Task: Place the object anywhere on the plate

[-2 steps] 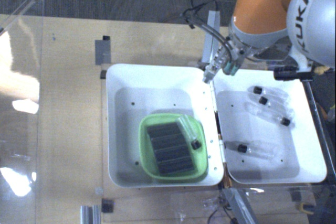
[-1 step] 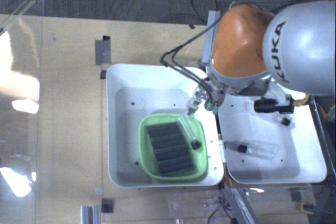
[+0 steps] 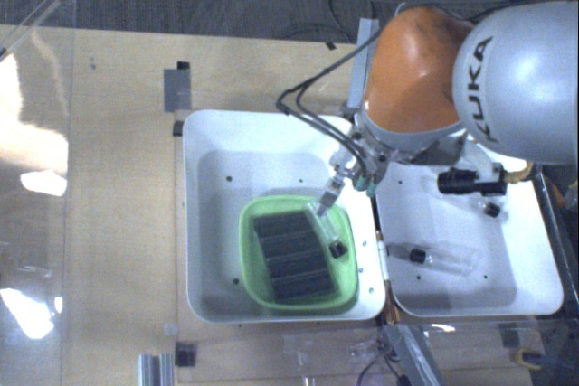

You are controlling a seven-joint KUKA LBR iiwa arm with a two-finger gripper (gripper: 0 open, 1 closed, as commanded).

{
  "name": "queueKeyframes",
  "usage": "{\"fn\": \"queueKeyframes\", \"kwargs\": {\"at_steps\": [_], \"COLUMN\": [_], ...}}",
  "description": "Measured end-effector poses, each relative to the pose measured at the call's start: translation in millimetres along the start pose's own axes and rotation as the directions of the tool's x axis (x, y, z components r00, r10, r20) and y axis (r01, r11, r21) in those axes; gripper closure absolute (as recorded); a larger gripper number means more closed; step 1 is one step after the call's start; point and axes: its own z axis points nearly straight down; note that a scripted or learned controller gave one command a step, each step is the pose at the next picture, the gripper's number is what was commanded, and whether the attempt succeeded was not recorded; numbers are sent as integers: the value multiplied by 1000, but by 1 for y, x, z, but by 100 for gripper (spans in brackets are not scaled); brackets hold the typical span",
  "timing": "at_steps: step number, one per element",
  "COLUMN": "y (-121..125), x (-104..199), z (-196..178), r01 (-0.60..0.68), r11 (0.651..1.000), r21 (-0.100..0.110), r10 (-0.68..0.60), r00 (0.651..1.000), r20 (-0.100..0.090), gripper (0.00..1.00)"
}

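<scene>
Left bin (image 3: 204,221): holds green plate (image 3: 249,240), near its front-right corner.
Plate: we see a dark ribbed object (image 3: 291,256) lying on it, plus 1 small black piece (image 3: 337,249) at right.
Gripper (image 3: 323,206): over plate's back-right edge; we can't tell its state.
Right bin (image 3: 534,276): clear tube w/ black cap (image 3: 439,259).

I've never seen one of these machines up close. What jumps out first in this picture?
The big grey and orange arm fills the upper right, leaning in over two white bins. In the left bin sits a green plate with a dark ribbed block on it, and the gripper reaches down to the plate's upper right edge. A clear tube with a black cap lies in the right bin.
</scene>
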Motion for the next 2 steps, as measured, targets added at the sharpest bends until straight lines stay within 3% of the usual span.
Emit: {"fn": "queueKeyframes", "kwargs": {"at_steps": [1,2], "y": [-11,-71], "x": [-65,-72], "z": [-9,-109], "r01": [37,184], "r11": [999,983], "r21": [0,0], "r10": [-37,-184], "r00": [999,983], "r20": [3,8], "gripper": [0,0]}}
